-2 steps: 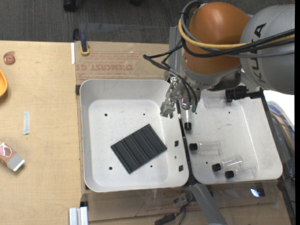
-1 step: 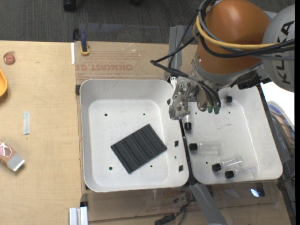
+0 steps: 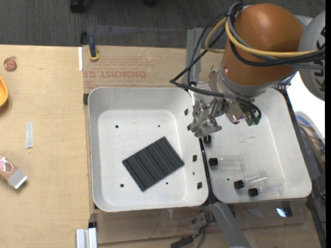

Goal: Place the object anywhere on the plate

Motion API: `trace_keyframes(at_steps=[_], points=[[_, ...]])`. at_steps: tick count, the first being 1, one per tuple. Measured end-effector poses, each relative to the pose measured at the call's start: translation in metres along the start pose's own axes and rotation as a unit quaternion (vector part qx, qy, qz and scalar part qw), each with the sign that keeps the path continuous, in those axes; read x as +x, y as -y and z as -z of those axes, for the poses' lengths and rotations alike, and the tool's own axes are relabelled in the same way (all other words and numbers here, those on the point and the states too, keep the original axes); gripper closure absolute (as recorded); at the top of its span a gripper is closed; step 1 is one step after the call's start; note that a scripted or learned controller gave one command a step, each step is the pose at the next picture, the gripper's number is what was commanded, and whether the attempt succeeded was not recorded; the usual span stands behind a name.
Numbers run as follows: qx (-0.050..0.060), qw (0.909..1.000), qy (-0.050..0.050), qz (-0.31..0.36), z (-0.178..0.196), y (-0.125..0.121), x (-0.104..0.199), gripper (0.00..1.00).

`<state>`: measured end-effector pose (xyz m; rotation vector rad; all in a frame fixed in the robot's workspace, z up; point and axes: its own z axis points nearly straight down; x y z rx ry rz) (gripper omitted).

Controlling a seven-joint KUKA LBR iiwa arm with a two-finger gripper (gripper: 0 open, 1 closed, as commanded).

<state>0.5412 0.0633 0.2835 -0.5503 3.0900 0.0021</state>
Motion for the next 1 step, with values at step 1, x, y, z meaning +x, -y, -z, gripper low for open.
trace_keyframes(at_steps=[1], points=[[-0.001, 0.9736, -0.001, 0.228, -0.0143, -0.0433, -0.0020, 1.00]])
